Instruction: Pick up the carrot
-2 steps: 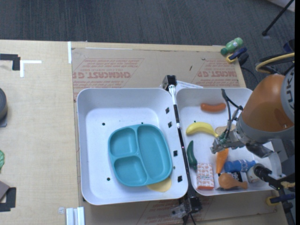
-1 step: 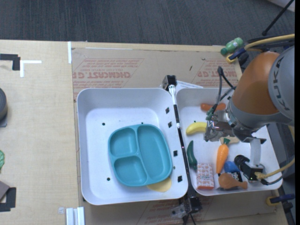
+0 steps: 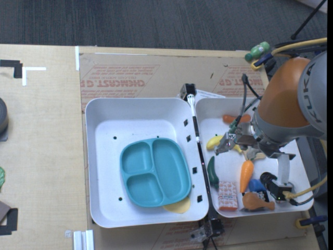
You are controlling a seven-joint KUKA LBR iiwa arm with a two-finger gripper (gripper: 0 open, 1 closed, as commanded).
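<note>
I am a grey arm (image 3: pixel 291 100) with an orange band, reaching in from the right over a bench that holds two shallow white bins side by side. My gripper (image 3: pixel 231 139) hangs over the right bin (image 3: pixel 208 113), near its middle, pointing toward the divider between the bins. From this slanted overhead angle I cannot tell how my gripper is set, and I see nothing clearly held in it. The carrot (image 3: pixel 245 175) lies in the same right bin, just below and slightly to the right of my gripper as the camera sees it, toward the near edge of the bin. It is orange and stands roughly lengthwise from far to near, with its top end close under my wrist; whether I touch it I cannot tell. Around the carrot sit other toy foods: a yellow banana (image 3: pixel 214 141) just left of my gripper, a dark green cucumber (image 3: pixel 212 172) left of the carrot by the bin wall, a small red-and-white box (image 3: pixel 227 195) below and left of it, a brown piece (image 3: pixel 255 202) near the bin's near edge, a blue piece (image 3: pixel 257 185) just right of the carrot, and an orange-red piece (image 3: pixel 232 119) beyond my gripper. The left bin (image 3: pixel 104 119) holds a teal divided plate (image 3: pixel 155 171) with three compartments, resting over a pale yellow thing (image 3: pixel 178 207).
</note>
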